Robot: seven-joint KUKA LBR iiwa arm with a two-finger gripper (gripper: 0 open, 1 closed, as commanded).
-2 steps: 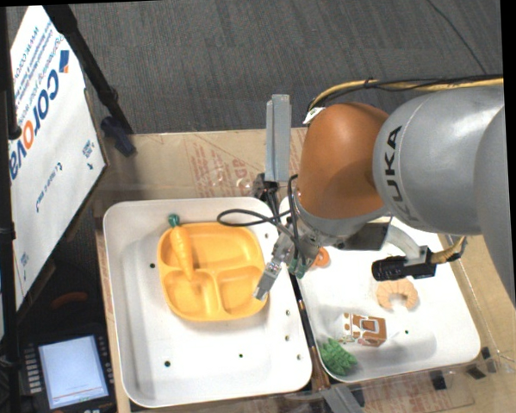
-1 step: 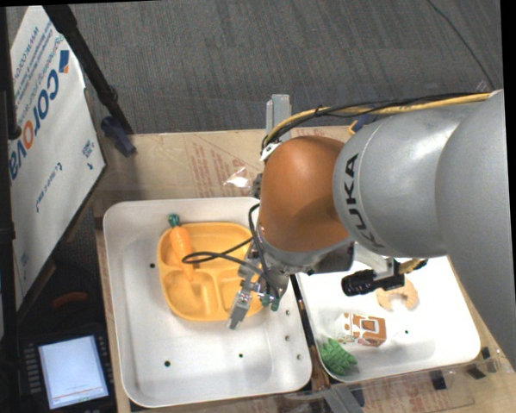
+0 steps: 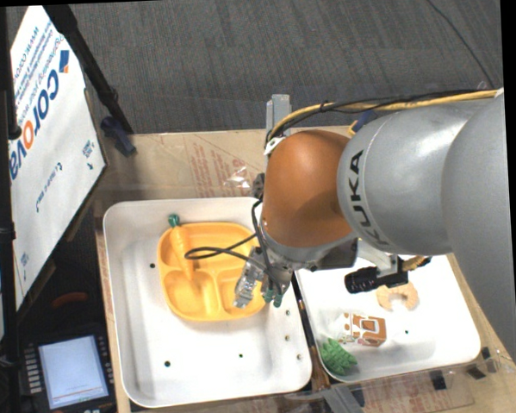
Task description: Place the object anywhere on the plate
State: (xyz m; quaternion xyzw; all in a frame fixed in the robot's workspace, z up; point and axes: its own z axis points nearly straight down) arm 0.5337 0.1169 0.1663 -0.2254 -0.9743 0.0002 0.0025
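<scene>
A: Where does the grey arm's two-finger gripper (image 3: 255,289) sit?

B: Over the right edge of the yellow divided plastic plate (image 3: 208,269), which lies in the left white shallow bin (image 3: 146,371) toward its upper right corner. Whether it is clenched or released, I cannot tell.

A: And the objects?

B: Three lie in the right white shallow bin (image 3: 446,338): a green leafy toy piece (image 3: 338,354) at its lower left corner, a white-and-brown patterned piece (image 3: 364,328) just beside it, and a tan curved piece (image 3: 397,298) nearer the bin's upper edge. A small green item (image 3: 173,220) touches the plate's upper left corner.
</scene>
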